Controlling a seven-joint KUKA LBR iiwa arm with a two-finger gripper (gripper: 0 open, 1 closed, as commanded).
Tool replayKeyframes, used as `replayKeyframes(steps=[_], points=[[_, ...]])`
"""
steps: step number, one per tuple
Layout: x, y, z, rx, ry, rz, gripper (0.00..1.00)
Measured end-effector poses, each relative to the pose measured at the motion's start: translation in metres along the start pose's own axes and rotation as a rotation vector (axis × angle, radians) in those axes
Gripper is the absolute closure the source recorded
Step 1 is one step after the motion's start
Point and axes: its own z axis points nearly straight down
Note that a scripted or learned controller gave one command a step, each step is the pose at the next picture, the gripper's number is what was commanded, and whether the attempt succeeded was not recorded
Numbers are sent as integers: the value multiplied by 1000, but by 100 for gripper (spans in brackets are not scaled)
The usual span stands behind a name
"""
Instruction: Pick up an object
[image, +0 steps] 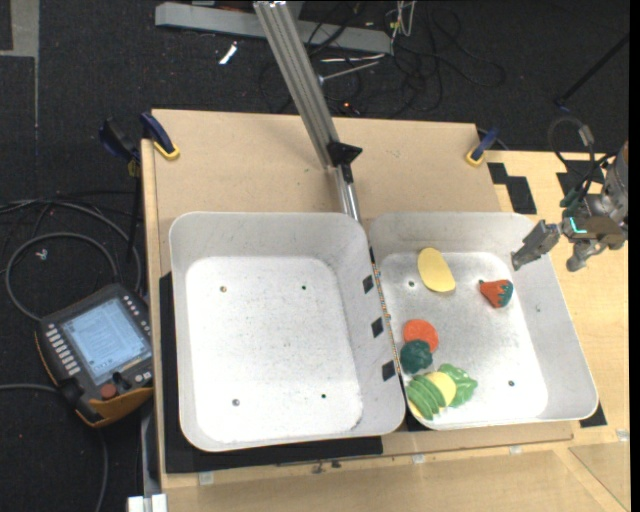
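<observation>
Claw (559, 253) at right edge above right bin (560, 330), fingers spread wide, holding nothing.

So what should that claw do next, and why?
Probably slide left and down toward the red strawberry-like toy. The gripper hangs open at the right bin's right edge, holding nothing, and that toy lies nearest, apart from the yellow piece and the cluster near the divider.

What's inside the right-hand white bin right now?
The right white bin holds a flat yellow oval piece, a red-and-green strawberry toy, an orange ball, a dark green lump and a green-yellow toy. Anything beneath them is hidden.
</observation>
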Motion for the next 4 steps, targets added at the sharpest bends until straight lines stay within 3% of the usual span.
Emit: replayKeyframes(steps=[1, 3, 4], points=[[0, 1, -2, -4, -1, -1, 0], [3, -2, 86, 1, 0, 2, 0], [8, -1, 149, 2, 1, 2, 0]])
